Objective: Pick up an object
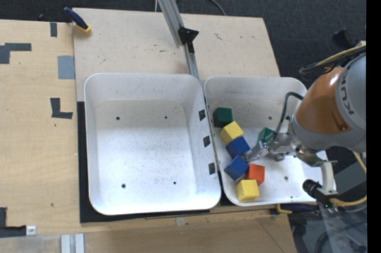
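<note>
Several coloured blocks lie in the right bin (250,91): a dark green cube (222,116), a yellow one (231,131), two blue ones (239,146) (236,166), an orange-red one (256,173) and a second yellow one (247,190). A small teal piece (266,136) shows just above the gripper. My gripper (255,154) is low in this bin, reaching in from the right. Its tip sits among the blue and orange-red blocks, close to the lower blue one. I see nothing lifted off the bin floor.
The left bin (143,144) stands beside the right one, sharing a raised middle wall. A metal pole (169,2) slants down to the bins' back edge. A blue-and-yellow object (77,19) lies at the bench's far left corner. Cables hang at the right.
</note>
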You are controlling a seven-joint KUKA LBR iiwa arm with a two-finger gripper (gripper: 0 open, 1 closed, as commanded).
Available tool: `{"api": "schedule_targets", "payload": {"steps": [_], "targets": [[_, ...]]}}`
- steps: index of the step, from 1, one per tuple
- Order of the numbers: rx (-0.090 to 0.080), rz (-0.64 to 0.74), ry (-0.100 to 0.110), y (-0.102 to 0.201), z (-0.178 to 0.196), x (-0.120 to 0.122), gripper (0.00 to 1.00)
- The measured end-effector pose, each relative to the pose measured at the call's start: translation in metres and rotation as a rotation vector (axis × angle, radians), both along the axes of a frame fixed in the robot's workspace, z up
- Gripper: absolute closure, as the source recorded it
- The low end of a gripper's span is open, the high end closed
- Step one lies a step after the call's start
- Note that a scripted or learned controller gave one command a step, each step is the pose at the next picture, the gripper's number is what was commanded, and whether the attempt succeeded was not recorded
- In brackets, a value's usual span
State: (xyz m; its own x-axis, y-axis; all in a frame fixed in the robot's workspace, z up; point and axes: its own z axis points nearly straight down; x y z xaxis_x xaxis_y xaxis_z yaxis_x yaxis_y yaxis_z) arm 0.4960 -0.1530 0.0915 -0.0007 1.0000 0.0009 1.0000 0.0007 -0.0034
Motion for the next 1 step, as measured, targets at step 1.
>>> {"api": "schedule_targets", "payload": {"steps": [1], "targets": [[0.001,0.001,0.001,0.0004,0.0097,-0.0001,1.0]]}}
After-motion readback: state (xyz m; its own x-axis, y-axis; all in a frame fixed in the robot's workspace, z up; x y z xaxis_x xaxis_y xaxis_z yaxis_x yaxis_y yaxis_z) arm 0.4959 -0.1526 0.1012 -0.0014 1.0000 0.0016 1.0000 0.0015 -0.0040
